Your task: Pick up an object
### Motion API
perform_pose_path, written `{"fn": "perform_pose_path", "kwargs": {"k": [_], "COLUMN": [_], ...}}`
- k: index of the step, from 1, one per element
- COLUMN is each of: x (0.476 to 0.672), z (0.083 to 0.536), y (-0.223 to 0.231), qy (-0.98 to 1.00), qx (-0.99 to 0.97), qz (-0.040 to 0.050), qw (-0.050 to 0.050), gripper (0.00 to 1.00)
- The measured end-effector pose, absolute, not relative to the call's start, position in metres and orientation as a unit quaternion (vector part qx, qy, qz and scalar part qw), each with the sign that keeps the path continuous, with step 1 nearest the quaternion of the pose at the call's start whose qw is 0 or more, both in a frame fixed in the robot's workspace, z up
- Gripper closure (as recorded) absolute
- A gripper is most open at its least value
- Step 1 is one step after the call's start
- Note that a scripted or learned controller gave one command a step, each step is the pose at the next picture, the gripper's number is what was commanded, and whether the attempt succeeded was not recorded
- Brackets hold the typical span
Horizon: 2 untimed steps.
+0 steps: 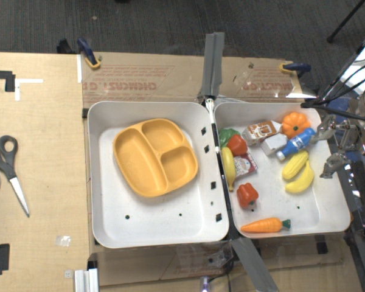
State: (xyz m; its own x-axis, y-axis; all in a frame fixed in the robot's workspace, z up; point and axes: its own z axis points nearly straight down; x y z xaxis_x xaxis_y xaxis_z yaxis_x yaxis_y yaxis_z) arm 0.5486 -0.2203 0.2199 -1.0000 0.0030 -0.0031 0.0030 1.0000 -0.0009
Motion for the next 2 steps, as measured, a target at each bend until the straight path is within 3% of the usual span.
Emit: {"fn": "perform_pose_path", "kwargs": {"k": [1,2], "x": [0.563,0.565], "z": [0.092,0.103], "y": [-0.214,-0.212], "qy": [0.999,0.999], "qx": [0.055,0.052], "qz": [-0.0001,-0.0007], "qw": [0.001,0.003], "gripper": [0.00,1.00]}}
